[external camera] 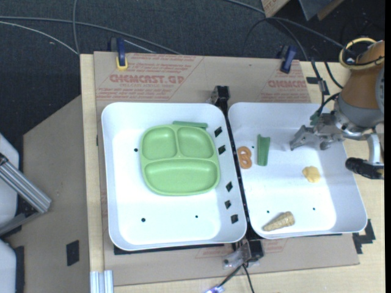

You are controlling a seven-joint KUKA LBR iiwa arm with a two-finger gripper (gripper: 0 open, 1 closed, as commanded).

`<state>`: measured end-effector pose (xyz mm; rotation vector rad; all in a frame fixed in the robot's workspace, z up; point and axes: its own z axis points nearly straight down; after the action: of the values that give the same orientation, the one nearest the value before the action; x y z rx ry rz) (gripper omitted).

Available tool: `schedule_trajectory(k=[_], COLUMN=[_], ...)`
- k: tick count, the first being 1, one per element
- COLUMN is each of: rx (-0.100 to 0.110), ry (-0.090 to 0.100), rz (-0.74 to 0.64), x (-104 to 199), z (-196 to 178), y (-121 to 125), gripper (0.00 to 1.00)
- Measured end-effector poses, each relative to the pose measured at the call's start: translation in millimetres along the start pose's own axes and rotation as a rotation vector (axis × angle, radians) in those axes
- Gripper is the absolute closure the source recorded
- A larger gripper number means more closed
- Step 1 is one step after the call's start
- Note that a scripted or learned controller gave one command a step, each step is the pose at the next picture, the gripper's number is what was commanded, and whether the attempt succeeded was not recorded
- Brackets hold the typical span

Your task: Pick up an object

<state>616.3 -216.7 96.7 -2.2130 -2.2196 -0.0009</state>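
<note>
In the right bin [342,221] lie a green stick [263,150], an orange pretzel-shaped piece [244,157], a small yellow lump [311,174] and a tan cone [278,221]. My gripper [310,141] hangs over the bin's upper right part, right of the green stick and above the yellow lump. Its grey fingers [296,142] are spread open with nothing between them. The grey arm with its orange band [361,89] comes in from the right.
The left bin [122,212] holds a green divided plate [179,160] with a thin green strip [189,124] at its far edge. A black divider with clips [227,157] separates the bins. Cables run over the dark floor behind the bench.
</note>
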Motion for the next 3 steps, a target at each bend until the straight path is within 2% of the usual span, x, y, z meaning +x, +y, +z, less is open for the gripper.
schedule_trajectory(k=[1, 2, 3], rx=[-0.006, -0.010, -0.012], ry=[-0.004, -0.007, -0.008], rz=[-0.001, 0.002, 0.001], x=[-1, 3, 11], z=[-15, -60, -122], y=[1, -2, 1], gripper=[1.00, 1.00, 1.00])
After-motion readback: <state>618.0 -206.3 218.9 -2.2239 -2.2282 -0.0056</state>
